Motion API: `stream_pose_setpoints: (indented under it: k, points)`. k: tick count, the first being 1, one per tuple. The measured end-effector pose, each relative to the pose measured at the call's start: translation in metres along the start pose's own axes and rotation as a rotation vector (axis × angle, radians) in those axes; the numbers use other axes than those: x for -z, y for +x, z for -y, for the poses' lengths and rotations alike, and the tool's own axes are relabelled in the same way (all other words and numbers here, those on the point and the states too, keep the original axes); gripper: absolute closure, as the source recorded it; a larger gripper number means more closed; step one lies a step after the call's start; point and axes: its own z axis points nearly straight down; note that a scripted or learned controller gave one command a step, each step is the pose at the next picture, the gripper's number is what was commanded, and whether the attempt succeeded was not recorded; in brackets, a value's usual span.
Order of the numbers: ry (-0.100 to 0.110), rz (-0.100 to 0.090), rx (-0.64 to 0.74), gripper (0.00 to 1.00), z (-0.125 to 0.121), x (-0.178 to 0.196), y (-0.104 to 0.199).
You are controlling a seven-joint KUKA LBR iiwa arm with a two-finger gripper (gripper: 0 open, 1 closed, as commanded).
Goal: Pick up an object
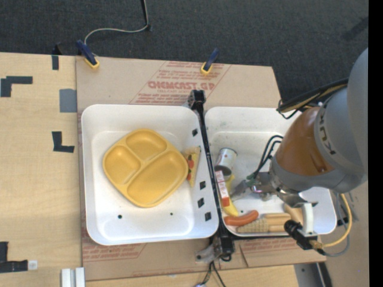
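Here the arm (323,142) reaches in from the right, gripper (254,187) low inside the right bin (263,121), among the clutter. Can't tell its state. Silver can (225,158) sits just left of it, red hot dog (240,218) and corn cob (266,223) lie near the front wall. Left bin (96,178) has a yellow divided plate (145,167), with small toy food (191,163) beside its right edge.

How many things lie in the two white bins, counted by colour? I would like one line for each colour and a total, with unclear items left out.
Yellow: 2, the divided plate in the left bin and a banana in the right bin
Silver: 1, a can
Red: 1, a sausage
Tan: 1, a corn-like cob
Total: 5
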Motion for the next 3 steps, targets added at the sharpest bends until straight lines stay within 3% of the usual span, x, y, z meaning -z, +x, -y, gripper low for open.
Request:
stream_pose_setpoints:
  k: [1,2,3]
  points:
    - [0.002,-0.002,0.005,0.00,-0.084,-0.001,0.000]
    - [0.001,-0.001,0.003,0.00,-0.060,0.000,0.000]
    - [0.004,-0.005,0.006,0.00,-0.127,-0.002,-0.002]
